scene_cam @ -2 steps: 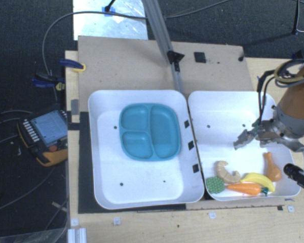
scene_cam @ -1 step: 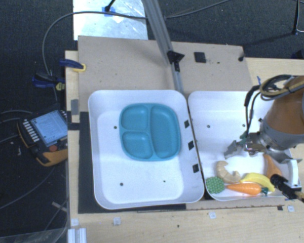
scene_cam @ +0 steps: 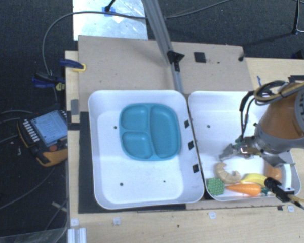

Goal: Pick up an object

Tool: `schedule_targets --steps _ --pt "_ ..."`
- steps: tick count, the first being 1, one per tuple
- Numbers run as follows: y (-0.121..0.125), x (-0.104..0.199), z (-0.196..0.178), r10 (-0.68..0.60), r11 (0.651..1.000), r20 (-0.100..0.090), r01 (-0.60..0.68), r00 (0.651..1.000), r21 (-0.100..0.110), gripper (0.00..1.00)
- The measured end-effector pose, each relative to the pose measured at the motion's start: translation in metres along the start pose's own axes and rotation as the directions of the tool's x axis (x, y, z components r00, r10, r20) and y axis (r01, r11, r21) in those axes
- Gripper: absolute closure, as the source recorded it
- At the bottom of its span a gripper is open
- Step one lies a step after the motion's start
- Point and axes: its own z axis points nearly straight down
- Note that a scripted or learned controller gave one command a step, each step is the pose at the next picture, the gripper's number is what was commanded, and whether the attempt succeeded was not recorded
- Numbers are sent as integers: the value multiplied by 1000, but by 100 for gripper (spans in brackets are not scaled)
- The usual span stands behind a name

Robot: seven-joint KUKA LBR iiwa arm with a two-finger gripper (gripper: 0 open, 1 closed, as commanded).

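Observation:
My gripper (scene_cam: 236, 151) hangs low in the right bin (scene_cam: 213, 110), just above the bin's front half, on the grey arm with its orange band (scene_cam: 283, 120). Just below it lies a tan curved piece (scene_cam: 227, 173). Along the bin's front wall are a green square (scene_cam: 216, 187), an orange carrot (scene_cam: 244, 189), a yellow banana (scene_cam: 255, 177) and a small orange item (scene_cam: 274, 173), which the arm partly covers. I see nothing held in the gripper.
The left bin (scene_cam: 106, 156) holds a blue divided plate (scene_cam: 150, 131). A grey pole (scene_cam: 159, 24) slants across the back of the bench. Black cables (scene_cam: 248, 103) loop off the arm over the right bin's far right.

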Motion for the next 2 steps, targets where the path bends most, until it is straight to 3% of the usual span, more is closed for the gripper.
schedule_targets --steps 1,2 --pt "3 0 -13 0 1000 3 0 1000 -9 100" --pt "1 8 -62 -4 1000 1 4 1000 -1 100"
